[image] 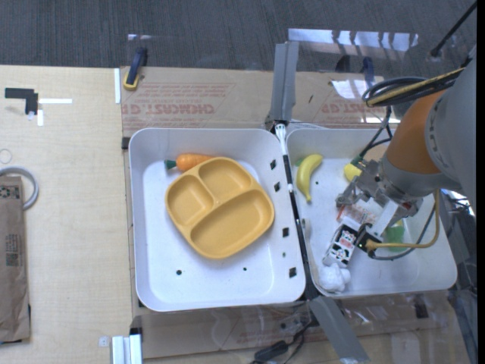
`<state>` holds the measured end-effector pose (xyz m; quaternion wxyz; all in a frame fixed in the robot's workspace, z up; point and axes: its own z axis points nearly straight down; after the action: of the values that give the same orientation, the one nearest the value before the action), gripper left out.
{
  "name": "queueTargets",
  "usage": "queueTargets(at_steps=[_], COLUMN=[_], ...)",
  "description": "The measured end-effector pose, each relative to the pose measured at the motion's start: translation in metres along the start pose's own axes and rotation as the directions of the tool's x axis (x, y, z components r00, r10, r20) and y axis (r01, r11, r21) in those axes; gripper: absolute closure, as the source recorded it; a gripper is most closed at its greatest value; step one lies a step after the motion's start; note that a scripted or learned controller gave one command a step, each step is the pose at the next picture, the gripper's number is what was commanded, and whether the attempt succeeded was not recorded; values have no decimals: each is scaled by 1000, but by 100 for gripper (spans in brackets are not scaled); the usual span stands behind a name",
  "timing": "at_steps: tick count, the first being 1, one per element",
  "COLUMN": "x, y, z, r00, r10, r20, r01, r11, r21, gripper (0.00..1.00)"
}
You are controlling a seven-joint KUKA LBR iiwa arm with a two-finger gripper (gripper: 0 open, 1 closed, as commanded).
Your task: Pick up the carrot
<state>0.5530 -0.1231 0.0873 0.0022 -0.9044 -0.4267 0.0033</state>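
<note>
Camera view: 2 white bins sit side by side on the tabletop. The carrot (193,160) lies in the left bin (140,226) near its far-left corner, touching the far edge of a yellow divided plate (220,205) that takes up the middle of that bin. Nothing grips the carrot.

The tool (362,207) hangs over the middle of the right bin (439,271), well apart from the carrot, with the wall between the 2 bins in the way. Whether it is wide or narrow I cannot tell from this angle, and nothing can be seen held in it. A banana (307,174) lies near that bin's far-left corner and a white lump (333,277) at its near-left corner.

By my judgement the task has barely begun: the arm is over the wrong bin, so the crossing, the descent, the grasp and the lift are all left to do.
</note>
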Motion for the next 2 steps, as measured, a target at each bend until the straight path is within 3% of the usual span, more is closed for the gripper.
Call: queueTargets(at_steps=[1,2], x=[30,-33], y=[63,44], z=[-5,-4], r00=[986,955], r10=[-167,297], r20=[-1,-3], r01=[167,-297], r11=[986,955], r21=[-7,-2], gripper=[0,0])
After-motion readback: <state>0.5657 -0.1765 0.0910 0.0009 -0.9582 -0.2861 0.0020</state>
